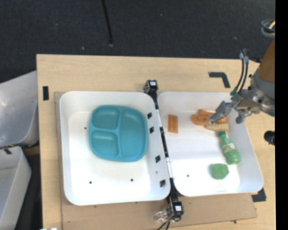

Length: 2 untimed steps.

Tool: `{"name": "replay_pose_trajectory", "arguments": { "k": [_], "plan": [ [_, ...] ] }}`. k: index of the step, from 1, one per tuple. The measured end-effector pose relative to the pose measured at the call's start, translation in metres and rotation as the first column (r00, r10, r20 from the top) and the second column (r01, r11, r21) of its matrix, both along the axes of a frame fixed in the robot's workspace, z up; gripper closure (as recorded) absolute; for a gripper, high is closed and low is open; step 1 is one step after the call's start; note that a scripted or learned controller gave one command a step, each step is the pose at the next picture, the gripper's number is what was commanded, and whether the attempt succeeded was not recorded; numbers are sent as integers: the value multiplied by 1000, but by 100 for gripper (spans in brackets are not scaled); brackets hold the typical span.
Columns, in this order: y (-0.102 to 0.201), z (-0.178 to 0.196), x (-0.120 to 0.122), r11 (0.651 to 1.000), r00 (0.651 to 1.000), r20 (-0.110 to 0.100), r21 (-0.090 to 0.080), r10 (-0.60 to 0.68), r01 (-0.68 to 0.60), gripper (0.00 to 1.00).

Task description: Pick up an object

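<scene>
I see the pincer (pixel 219 115) inside the right bin (pixel 196 176), at its upper right area, directly over an orange item (pixel 201 118). Pincer state: cannot tell whether it is wide, narrow or gripping anything. Ref. landmark = the orange item. A small tan piece (pixel 216 126) lies just below-right of it, touching or nearly so. An orange rectangular block (pixel 173 123) sits to its left, apart. A green bottle (pixel 228 149) lies below-right of it, tilted, cap end nearest. A green rounded object (pixel 219 171) rests further below, near the bottle's base end. Well to the left, the left bin (pixel 72 186) holds a teal divided tray (pixel 118 132). Both bins rest on the wooden surface (pixel 110 71).
</scene>
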State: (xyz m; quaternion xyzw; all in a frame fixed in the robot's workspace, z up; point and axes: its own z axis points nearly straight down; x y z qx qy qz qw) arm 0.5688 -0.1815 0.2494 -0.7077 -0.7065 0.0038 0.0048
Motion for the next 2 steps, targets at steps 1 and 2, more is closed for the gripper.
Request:
{"name": "replay_pose_trajectory", "arguments": {
  "k": [1, 2],
  "plan": [
    [0, 8, 2, 1000, 1000, 13, -2, 2, -2, 0],
    [-3, -37, -5, 1000, 1000, 10, -3, 1, -1, 0]
  ]
}}
